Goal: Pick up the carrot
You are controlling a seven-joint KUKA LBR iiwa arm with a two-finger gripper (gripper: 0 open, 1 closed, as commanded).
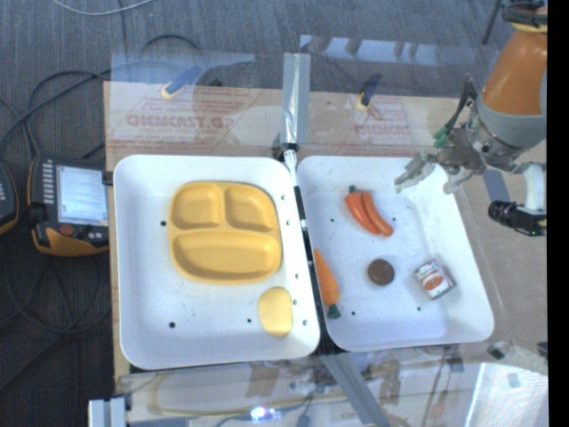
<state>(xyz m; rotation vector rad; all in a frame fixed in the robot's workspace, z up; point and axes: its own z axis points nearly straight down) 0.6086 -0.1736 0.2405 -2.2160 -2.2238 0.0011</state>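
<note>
Open white floor across the middle of the right bin, between the paired carrots near the top and the brown disc and small can lower down. Clear strip along the bin's right side, above the can. Tight against the left wall: a single carrot lying just beside the rim, little room on that flank. Gripper hanging over the upper right corner, fingers spread, well apart from every object. Bottom edge free.
</note>
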